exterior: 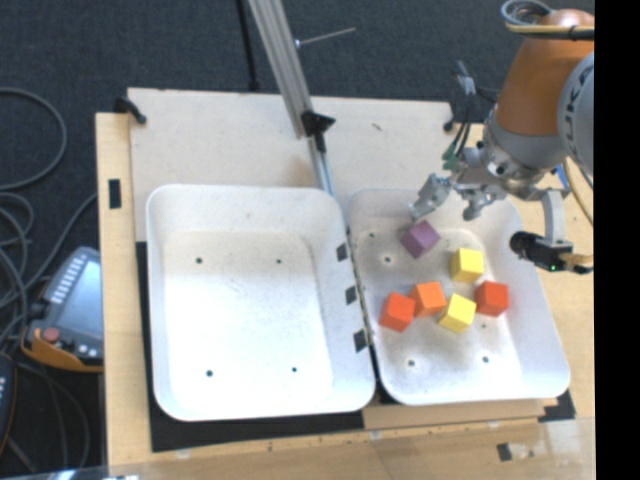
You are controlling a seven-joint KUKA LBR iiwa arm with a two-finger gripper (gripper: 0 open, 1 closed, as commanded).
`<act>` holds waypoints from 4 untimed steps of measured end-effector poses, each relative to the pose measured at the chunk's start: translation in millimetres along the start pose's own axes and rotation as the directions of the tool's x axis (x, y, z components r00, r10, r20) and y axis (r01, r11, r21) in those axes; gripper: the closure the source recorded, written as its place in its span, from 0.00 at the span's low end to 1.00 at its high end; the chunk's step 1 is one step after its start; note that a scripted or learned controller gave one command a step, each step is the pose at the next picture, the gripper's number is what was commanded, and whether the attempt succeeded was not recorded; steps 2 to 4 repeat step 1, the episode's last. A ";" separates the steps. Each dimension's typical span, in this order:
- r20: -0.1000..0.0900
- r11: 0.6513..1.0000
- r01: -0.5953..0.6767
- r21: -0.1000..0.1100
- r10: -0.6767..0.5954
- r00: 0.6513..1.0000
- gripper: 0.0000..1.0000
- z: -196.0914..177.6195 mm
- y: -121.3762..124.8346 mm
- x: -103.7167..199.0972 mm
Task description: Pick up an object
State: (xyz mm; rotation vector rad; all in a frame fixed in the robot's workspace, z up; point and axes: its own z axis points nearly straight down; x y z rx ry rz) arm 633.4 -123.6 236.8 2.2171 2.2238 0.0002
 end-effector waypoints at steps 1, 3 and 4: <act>0.003 1.000 0.000 -0.015 0.000 1.000 0.00 103.8 37.9 -57.5; 0.003 1.000 0.000 -0.015 0.000 1.000 0.00 103.8 37.9 -57.5; 0.003 1.000 0.000 -0.015 0.000 1.000 0.00 103.8 37.9 -57.5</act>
